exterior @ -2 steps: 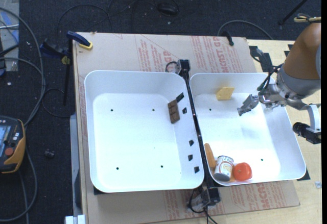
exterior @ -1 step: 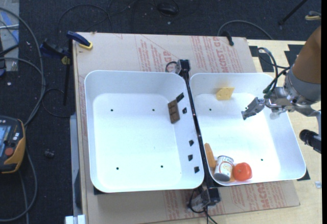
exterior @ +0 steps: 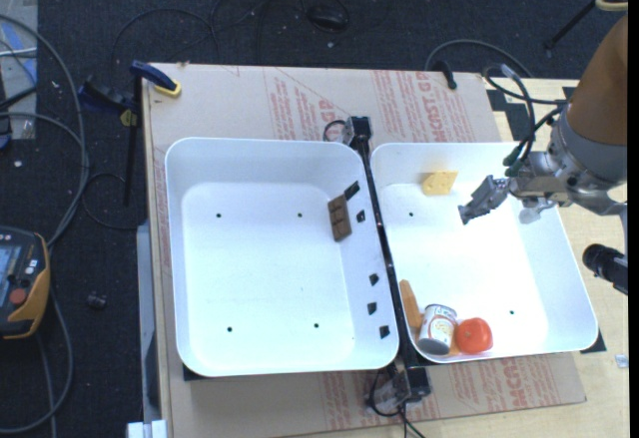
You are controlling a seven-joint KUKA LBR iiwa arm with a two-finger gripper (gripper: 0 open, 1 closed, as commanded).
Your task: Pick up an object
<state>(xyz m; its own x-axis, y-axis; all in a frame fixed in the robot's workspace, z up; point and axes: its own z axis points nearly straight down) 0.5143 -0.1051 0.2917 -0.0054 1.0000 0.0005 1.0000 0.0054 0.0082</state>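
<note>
My gripper (exterior: 486,199) hangs over the upper middle of the right bin (exterior: 544,266), its dark fingers pointing left and down with nothing between them. A yellow sponge-like piece (exterior: 438,184) lies just left of and above the fingertips, near the bin's far wall. In the right bin's near left corner lie an orange carrot-like stick (exterior: 409,301), a small can with a printed label (exterior: 436,328) and a red tomato-like ball (exterior: 474,334). A brown chocolate-bar-like block (exterior: 339,219) leans on the right wall of the left bin (exterior: 250,256).
The divider between the bins carries black clips (exterior: 374,278). Cables run over the brown board behind the bins. A blue-and-yellow clamp (exterior: 155,79) sits at the board's far left corner. The arm's grey body (exterior: 599,147) fills the right side above the right bin.
</note>
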